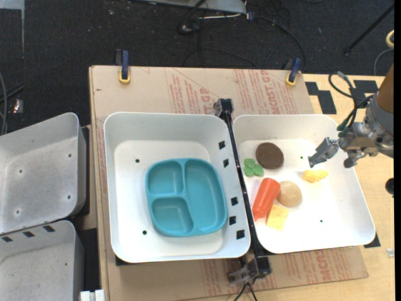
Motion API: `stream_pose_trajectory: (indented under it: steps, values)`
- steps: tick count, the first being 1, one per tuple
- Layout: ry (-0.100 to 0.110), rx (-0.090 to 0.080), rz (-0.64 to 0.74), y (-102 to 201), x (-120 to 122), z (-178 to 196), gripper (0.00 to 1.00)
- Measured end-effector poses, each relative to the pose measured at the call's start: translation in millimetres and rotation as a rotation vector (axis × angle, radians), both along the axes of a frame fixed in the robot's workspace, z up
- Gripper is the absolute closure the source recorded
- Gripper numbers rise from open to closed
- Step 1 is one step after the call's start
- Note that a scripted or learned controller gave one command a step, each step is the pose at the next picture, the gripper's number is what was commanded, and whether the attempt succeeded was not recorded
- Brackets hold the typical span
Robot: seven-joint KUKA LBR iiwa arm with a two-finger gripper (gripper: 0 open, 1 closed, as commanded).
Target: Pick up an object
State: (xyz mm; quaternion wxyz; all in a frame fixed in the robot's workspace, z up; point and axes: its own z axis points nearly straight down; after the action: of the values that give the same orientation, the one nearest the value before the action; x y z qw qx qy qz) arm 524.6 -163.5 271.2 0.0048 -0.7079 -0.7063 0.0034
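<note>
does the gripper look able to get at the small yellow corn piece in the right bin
Probably yes: the gripper hangs just above and right of the small yellow corn piece, which lies apart from the other food, nothing between them.

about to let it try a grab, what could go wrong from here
1. The gripper hangs above the small yellow piece; that piece is low and small, so the grasp may miss it.
2. The carrot, tan ball and yellow block touch one another, so a grab there could shove neighbours.
</note>
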Motion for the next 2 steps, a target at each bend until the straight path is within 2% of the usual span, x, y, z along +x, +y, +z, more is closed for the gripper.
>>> stream_pose_trajectory:
  steps: [1,2]
  values:
    - [-0.011,-0.002,0.003,1,2,6,0.0]
    - [-0.007,-0.001,0.001,-3,0,-38,0.0]
